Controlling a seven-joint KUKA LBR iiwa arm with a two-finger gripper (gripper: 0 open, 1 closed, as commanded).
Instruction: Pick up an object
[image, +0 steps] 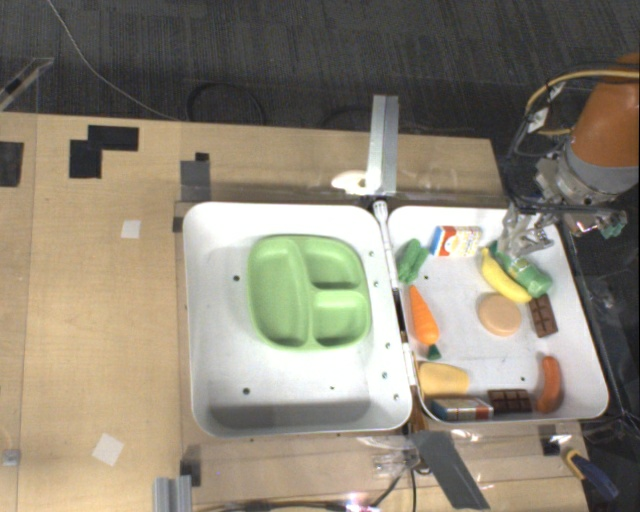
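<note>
My gripper (522, 238) hangs over the far right part of the right bin (590, 400), under the orange-banded wrist (605, 125). Directly below it lie a yellow banana (503, 280) and a small green cucumber-like piece (533, 277), side by side. I cannot see whether it touches either one. Close to its left lies a white, orange and blue carton (456, 242). A tan round disc (500, 316) and a brown chocolate bar (543, 318) lie just nearer the front.
The right bin also holds a green leafy piece (410, 260), a carrot (425, 315), a yellow wedge (443, 378), a red sausage (549, 383), a dark bar (510, 402) and a pen-like stick (460, 408). In the left bin (215, 400) lies a green divided plate (308, 290).
</note>
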